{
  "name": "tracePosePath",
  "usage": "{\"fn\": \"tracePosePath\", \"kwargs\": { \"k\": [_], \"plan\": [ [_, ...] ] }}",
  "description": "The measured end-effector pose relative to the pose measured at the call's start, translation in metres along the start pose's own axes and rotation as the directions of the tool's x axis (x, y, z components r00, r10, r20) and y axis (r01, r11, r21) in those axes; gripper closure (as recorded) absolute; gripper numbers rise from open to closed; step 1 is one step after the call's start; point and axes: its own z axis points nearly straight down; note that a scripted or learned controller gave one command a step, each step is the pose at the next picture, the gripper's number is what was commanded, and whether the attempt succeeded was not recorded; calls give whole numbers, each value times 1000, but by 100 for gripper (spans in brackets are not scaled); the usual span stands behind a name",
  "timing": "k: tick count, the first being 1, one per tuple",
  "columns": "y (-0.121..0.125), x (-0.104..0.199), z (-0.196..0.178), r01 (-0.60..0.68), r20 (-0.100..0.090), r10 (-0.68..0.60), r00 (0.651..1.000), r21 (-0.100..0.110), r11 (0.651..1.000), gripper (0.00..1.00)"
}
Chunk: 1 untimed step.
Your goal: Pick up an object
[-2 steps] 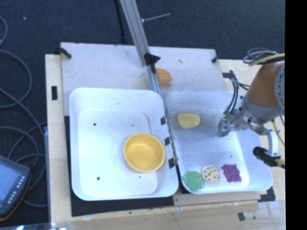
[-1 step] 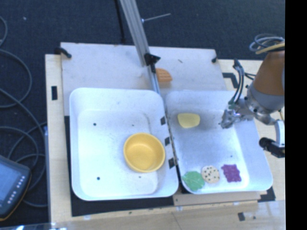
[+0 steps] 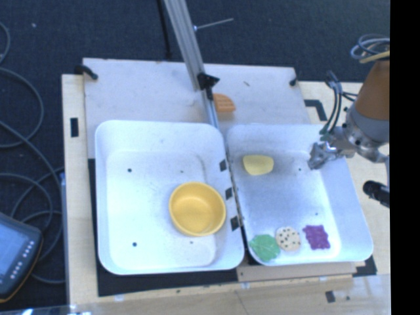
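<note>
The right bin (image 3: 341,195) holds a pale yellow lump (image 3: 258,165) near its far left corner. Along its near edge lie a green piece (image 3: 264,247), a tan spotted cookie (image 3: 287,239) and a purple piece (image 3: 317,236). A yellow bowl (image 3: 197,208) sits in the left bin (image 3: 125,176). My gripper (image 3: 319,155) hangs over the right bin's far right edge, below the orange-banded wrist, well to the right of the yellow lump. Nothing shows between its fingers.
A slanted metal pole (image 3: 190,51) rises from the divide between the bins toward the top. An orange object (image 3: 224,104) lies on the bench behind the bins. Cables lie on the dark floor at left, and a tablet (image 3: 14,251) sits at the lower left.
</note>
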Motion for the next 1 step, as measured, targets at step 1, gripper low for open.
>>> {"fn": "tracePosePath", "kwargs": {
  "k": [1],
  "plan": [
    [-7, 49, 2, 2, -2, -2, 1000, 4, 1000, 100]
  ]
}}
